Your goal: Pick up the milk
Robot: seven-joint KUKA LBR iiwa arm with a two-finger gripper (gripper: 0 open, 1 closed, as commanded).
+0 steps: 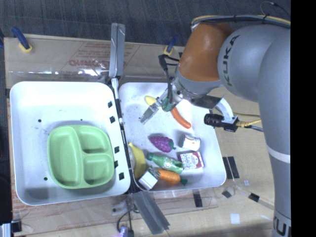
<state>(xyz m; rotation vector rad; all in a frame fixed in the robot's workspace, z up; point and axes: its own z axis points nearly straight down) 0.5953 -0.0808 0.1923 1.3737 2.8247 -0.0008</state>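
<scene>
Bench with two shallow white bins side by side, seen from above at a slant.

Left bin [19, 132]: holds one green divided plate [80, 156], three compartments, lying flat toward the near side.

Right bin [136, 95]: holds the arm's working end and a cluster of toy foods.

Arm [247, 53]: grey with an orange band, reaching in from the right over the far half of the right bin.

Gripper [154, 109]: low over the far-left part of the right bin, pointing toward the bin's divider. Two slim fingers [147, 114] stand apart, with nothing between them.

Milk [191, 160]: small red-and-white carton lying flat in the near-right part of the right bin. It sits well apart from the gripper, toward the near side and to the right of it, untouched.

Other items in the right bin:
- yellow piece [150, 100], just beside the gripper on its far side;
- orange carrot [180, 117], slanted, near the gripper's right;
- purple grape bunch [162, 142], mid-bin, between gripper and milk;
- white and grey cylinder [189, 142], just beyond the milk;
- green bottle [165, 161], touching the milk's left edge;
- banana [138, 161], along the divider;
- second orange carrot [169, 177], near edge;
- small white box [147, 180], near-left corner.
</scene>
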